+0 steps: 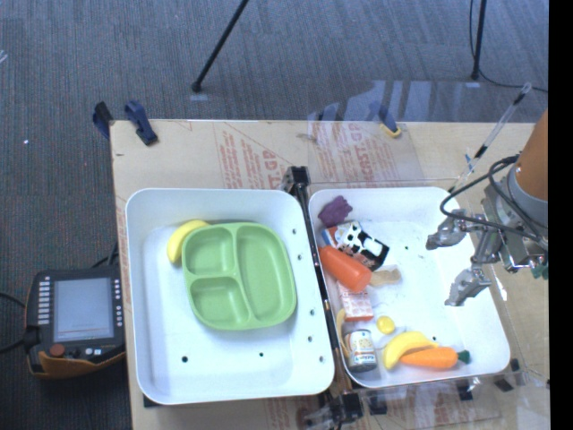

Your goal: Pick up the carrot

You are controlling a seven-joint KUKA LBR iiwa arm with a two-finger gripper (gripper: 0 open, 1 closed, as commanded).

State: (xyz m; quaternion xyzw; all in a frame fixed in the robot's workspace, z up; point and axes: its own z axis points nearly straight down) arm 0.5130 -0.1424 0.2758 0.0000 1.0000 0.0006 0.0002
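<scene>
While I am watching from above, the left bin (148, 348) is holding a green divided plate (239, 274) with a banana (182, 237) tucked against it, and the right bin (421, 206) is carrying the clutter. My gripper (463, 260) is hovering over that bin's right side with its fingers spread apart and nothing between them. I am expecting trouble at the carrot (435, 357), which is lying near the front edge, touching a second banana (400, 347): closing there risks pinching both or nudging it away. It is looking small, orange, tapered, green-tipped at its right end.
</scene>
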